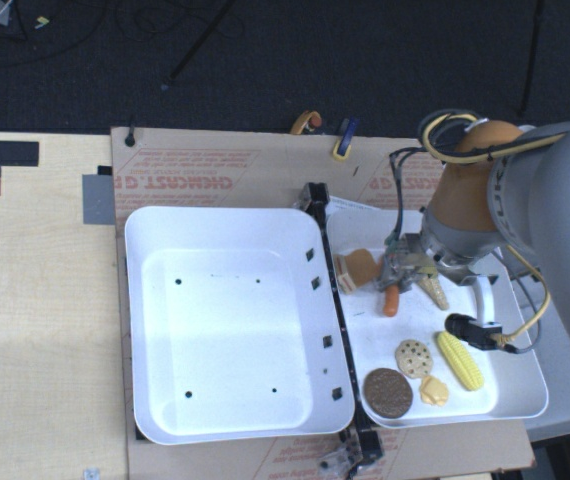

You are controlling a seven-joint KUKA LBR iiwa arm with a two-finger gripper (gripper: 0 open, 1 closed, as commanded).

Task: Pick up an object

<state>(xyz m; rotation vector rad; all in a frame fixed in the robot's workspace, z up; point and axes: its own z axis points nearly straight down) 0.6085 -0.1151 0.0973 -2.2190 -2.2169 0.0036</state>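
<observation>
Over the right bin (515, 393) my end effector (402, 273) is hanging just above an orange stick (391, 304). I cannot tell its grip, so I'm favouring centring first.

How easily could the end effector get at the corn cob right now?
Probably yes. The corn cob lies uncovered in the right bin, apart from the cookie, and the end effector is close by above the same bin.

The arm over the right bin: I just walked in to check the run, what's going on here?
The arm's gripper is down in the right bin, close over a small orange piece, with a tan bread-like piece beside it. Whether it has gripped anything can't be told. A cookie, a brown disc, a corn cob and a small yellow piece lie toward the bin's near edge.
</observation>
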